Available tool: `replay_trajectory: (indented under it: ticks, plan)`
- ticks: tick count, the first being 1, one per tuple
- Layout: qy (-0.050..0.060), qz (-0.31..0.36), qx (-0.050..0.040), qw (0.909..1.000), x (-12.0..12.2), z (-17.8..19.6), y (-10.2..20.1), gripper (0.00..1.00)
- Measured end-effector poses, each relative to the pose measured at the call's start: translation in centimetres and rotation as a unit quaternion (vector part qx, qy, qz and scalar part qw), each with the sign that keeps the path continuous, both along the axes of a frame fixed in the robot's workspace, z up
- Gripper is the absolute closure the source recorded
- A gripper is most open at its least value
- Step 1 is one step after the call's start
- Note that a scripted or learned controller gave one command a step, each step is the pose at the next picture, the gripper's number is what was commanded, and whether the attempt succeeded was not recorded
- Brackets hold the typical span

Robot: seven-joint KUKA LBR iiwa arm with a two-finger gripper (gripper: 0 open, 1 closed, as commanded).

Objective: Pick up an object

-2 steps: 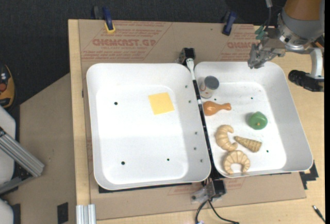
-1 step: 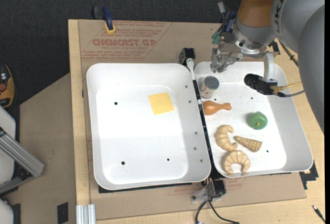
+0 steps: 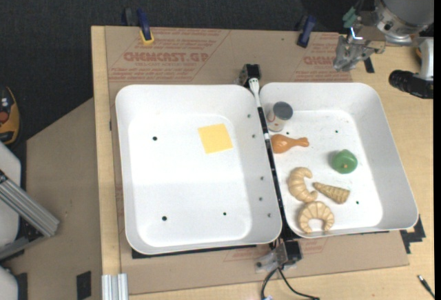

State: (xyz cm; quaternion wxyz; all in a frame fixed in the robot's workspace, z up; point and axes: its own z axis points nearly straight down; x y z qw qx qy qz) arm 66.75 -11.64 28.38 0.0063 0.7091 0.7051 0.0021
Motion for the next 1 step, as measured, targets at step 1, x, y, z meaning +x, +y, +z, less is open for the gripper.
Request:
replay_trajectory:
  ticks: [1]
  plan:
    - [0.009, 0.005, 0.0040, 0.9999, -0.16, -5.95, 6.22, 1.00]
